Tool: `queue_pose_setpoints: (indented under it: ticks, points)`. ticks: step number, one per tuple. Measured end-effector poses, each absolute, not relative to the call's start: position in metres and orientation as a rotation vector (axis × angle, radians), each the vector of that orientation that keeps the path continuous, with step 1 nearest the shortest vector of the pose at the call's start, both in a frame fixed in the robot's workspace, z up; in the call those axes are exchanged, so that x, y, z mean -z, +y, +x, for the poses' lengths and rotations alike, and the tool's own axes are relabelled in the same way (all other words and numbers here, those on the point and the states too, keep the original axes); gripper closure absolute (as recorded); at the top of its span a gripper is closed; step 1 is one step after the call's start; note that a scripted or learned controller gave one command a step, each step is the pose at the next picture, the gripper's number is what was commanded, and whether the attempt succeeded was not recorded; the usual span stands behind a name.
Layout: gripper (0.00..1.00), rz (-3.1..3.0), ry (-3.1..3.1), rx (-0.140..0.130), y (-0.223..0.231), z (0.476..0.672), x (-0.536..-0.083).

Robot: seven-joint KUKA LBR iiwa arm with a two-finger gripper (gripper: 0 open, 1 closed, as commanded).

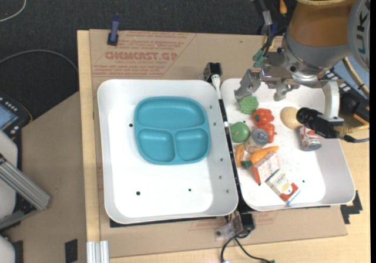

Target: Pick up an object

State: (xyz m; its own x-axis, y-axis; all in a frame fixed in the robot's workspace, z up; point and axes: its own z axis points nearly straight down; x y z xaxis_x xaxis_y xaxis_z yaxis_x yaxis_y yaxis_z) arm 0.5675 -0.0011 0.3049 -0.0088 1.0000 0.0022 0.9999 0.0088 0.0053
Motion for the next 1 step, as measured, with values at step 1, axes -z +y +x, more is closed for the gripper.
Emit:
queue_pose_setpoints:
  ticks: [1]
  points:
    - [1.0,2.217,2.22,-0.006,-0.0058,0.568,-0.3142]
